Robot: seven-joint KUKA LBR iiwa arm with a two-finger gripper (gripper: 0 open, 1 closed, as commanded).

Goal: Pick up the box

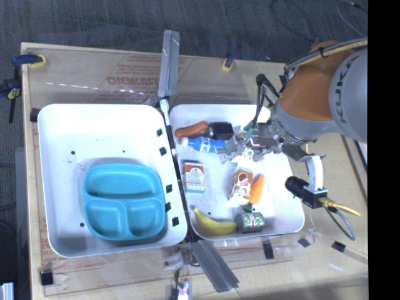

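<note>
Several things crowd the right bin (284,220): the small box (194,177) lies flat near its left wall, with a banana (212,224) and a green can (252,221) below it, and a snack packet (241,184) and carrot (257,189) to its right. At the bin's top, the gripper (240,147) sits over a blue bottle (206,145) beside a sausage (192,130), apart from the box; I cannot tell how its jaws stand. A blue divided tray (124,200) lies in the left bin (56,130).

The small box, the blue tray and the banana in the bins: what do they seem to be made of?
The small box looks like printed cardboard: flat faces, coloured label, matte. The blue tray in the left bin seems moulded plastic: one even colour, rounded compartments, soft sheen. The banana may be real or a plastic toy; its smooth yellow skin leaves this open.
</note>
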